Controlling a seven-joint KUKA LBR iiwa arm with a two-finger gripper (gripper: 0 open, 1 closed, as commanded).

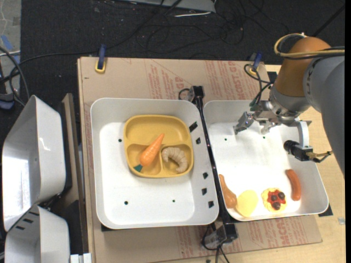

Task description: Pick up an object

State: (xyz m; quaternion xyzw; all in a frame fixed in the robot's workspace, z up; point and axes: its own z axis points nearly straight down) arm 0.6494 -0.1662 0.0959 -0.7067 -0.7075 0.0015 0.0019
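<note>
While my tool (253,120) hangs spread and holding nothing over the bare upper part of the right bin (312,210), I judge this is pre-grasp. Targets lie well apart at the bin's lower edge: sausage (294,184), pizza slice (275,199), yellow round piece (247,202), drumstick (227,192). Next I need to travel down-frame, descend, close. Left bin (109,201) holds a yellow plate (131,129) with carrot (152,150) and shrimp (176,158). Risk: the bin wall crowds the items.

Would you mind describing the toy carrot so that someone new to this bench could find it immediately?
Look at the left white bin, which holds a yellow divided plate. The carrot lies slanted across the plate's divider, orange with a green stub at its lower end. Its neighbour there is a pale, curled shrimp.
</note>
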